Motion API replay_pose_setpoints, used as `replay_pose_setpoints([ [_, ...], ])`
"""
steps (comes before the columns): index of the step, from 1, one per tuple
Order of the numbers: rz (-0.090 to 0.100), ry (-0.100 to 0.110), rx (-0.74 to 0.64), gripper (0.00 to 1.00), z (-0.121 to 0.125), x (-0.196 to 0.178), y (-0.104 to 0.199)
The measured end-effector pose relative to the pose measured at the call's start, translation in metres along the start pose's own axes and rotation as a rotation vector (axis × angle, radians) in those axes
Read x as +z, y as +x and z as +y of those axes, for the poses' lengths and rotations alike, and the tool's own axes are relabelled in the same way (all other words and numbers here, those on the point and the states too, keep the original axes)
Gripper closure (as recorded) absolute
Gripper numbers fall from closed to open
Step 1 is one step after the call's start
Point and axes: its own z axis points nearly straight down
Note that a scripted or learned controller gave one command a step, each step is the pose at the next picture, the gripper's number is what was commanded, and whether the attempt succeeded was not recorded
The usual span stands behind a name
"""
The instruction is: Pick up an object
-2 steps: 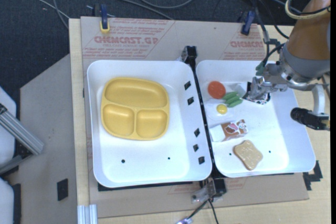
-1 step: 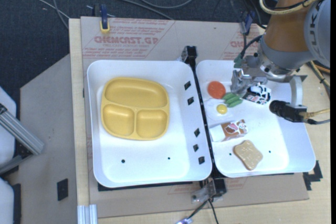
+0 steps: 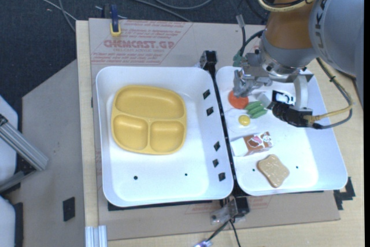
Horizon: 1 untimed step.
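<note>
gripper upper right of frame, low over red piece in right bin | grip state: cannot tell | risk: green piece and yellow ball crowd the target, could get nudged or cause a miss

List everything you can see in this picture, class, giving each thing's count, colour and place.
shallow plastic bins: 2, white, side by side on the bench
three-compartment plastic tray: 1, yellow, in the left bin
round toy piece: 1, red-orange, top of the right bin, under the hand
green toy piece: 1, green, beside the red one
small round piece: 1, yellow, below those
printed packet: 1, red and white, middle of the right bin
toast-shaped piece: 1, tan, near the right bin's front
robot hand: 1, grey metal, over the red piece
</note>
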Motion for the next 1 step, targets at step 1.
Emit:
replay_pose_setpoints([
  [1,0.000,0.003,0.002,1.00,0.0057,0.0128,0.0545],
])
